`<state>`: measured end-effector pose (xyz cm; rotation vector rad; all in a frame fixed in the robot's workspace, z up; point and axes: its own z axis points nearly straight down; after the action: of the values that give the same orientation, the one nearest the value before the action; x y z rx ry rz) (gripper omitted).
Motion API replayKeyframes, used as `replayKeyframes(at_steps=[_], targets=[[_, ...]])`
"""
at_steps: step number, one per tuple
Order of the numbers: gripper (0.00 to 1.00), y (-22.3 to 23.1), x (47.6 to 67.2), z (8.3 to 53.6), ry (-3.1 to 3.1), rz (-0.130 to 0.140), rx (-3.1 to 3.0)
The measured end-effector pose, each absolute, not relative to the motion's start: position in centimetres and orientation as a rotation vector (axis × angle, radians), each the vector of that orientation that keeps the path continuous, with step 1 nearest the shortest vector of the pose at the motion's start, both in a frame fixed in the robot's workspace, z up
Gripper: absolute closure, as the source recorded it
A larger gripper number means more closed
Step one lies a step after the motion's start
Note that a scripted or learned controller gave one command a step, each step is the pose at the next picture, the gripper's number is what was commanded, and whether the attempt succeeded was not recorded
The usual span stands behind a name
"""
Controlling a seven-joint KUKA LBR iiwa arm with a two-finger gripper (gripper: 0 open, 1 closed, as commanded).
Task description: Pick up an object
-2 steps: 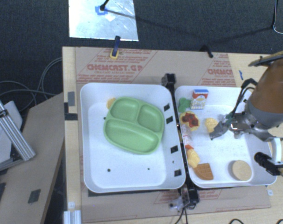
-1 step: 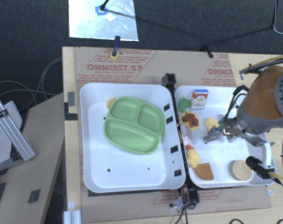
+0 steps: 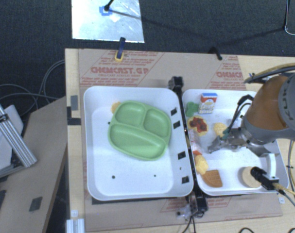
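Camera view: claw (image 3: 216, 144) near corn cob (image 3: 219, 128).

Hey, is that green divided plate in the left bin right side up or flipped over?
Right side up. The green plate lies flat in the left bin, and its three compartments show as hollows facing the camera.

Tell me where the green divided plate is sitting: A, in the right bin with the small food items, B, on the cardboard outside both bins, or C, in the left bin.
C: the green divided plate lies inside the left bin, while the small food items sit in the right bin.
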<state>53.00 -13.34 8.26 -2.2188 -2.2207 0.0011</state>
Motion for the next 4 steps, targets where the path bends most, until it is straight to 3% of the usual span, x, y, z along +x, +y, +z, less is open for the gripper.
replayKeyframes(at_steps=[1,4], targets=[[1.00,-13.4,53.1,9.5,-2.224,-0.003,-2.222],[1.00,-12.7,53.7,22.7,-2.230,-0.005,-2.220]])
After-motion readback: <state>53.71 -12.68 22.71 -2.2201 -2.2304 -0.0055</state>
